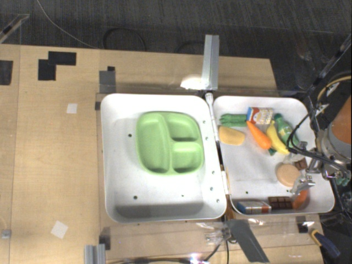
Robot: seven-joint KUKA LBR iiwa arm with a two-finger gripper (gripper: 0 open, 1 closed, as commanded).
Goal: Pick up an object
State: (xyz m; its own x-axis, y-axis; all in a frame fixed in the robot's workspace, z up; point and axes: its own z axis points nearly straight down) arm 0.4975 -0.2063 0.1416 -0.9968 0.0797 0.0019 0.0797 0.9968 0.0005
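A: Nearest us, along the right bin's (275, 209) front wall, lie a small marker-like stick (254, 207) and a dark bar (280, 203). Just right of them, the pincer (301, 187) hangs low beside the tan round disc (287, 175).

B: Clenched or released?

A: I cannot tell; cables blur it.

B: Risks?

A: It might nudge the disc aside, or clip the wall. Further back in that bin sit a carrot (259, 136), a banana (276, 138) and a yellow lump (231, 136). The wrist is cut off at the edge.
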